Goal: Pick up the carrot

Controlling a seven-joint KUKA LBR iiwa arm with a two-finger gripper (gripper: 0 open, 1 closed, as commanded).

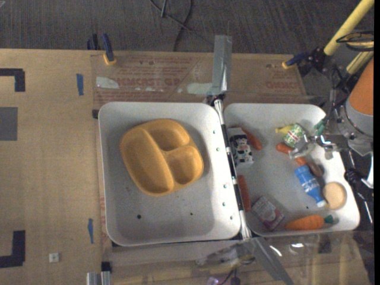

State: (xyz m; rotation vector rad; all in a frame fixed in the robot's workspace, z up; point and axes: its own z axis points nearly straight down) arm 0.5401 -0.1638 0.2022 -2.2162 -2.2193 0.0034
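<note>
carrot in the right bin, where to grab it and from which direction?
Grip the carrot across its thick orange middle, probably from straight above. It lies flat and roughly parallel to the right bin's near wall, green top toward the bin's right corner, so fingers should close across its narrow width. The near wall sits close, leaving little room on that side. The gripper is farther back.

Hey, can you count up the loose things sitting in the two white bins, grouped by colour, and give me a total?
Orange or yellow-orange: 3, namely the yellow-orange three-compartment plastic plate, the orange toy carrot with a green top and the small orange-red sausage-shaped piece
Blue: 1, the blue plastic bottle
Tan: 1, the round tan bun-shaped toy
Green and yellow: 1, the green-labelled can
Total: 6
</note>
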